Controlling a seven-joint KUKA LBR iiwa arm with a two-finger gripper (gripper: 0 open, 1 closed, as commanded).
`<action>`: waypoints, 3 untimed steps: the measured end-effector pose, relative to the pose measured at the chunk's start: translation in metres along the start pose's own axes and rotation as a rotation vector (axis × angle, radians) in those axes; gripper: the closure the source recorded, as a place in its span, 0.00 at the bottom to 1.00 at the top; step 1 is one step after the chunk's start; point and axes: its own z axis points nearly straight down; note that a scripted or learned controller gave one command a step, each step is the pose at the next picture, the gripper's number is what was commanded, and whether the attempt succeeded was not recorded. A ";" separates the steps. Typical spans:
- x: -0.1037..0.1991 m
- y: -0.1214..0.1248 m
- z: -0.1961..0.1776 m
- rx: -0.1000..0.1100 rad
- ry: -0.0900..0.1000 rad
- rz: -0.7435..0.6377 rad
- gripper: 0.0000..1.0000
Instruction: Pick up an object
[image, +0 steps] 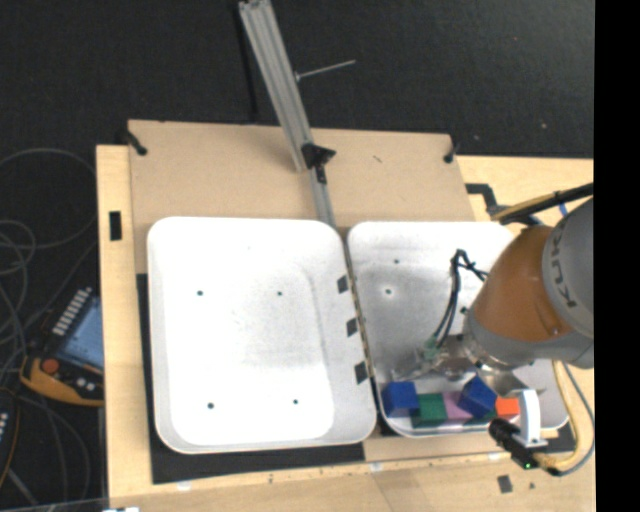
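The claw (452, 368) hangs right above the blue block (401, 397) in the right bin (400, 270); its grip I cannot tell.

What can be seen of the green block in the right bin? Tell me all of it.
The green block is a small, solid-looking cube, dark green with a matte face, material hard to tell. It lies in the near corner of the right bin, close to the front rim. A blue block sits against its left side and a purple block against its right. The arm hangs over the pile just behind it, so its back edge is partly hidden. Nothing is seen gripping it.
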 end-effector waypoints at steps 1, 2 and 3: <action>0.000 0.001 -0.003 -0.001 0.003 0.002 0.00; 0.046 0.002 -0.106 -0.007 0.004 -0.008 0.00; 0.044 0.002 -0.113 -0.002 0.003 -0.007 1.00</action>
